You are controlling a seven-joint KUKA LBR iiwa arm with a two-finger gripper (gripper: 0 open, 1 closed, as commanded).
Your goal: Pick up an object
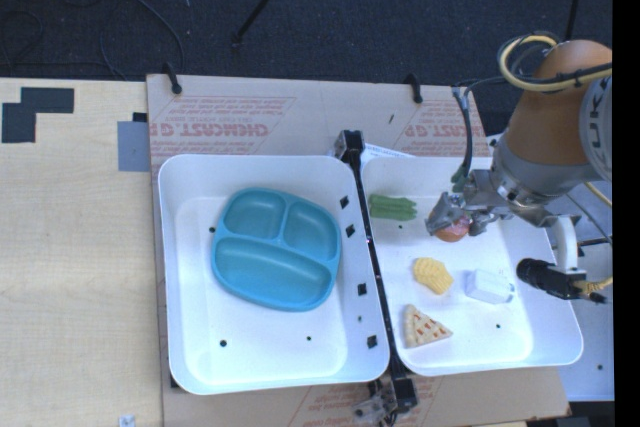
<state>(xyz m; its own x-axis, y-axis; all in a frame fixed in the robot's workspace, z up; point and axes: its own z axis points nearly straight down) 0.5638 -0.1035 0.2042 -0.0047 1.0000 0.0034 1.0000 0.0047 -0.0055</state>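
One red object [453, 232] under claw [447, 218]

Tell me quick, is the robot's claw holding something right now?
Gripper: down in the right bin, right at a small reddish object. Whether it is open, shut or holding it cannot be told.

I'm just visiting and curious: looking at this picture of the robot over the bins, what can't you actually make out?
- Gripper, camera view: its own body hides whether it grips anything.
- Reddish object: mostly covered by the gripper, so its kind is unclear.
- Clear object: pale against the right bin, too faint to identify.
- Arm: cut off at the right edge.
- Black marks in the left bin: too small to identify.
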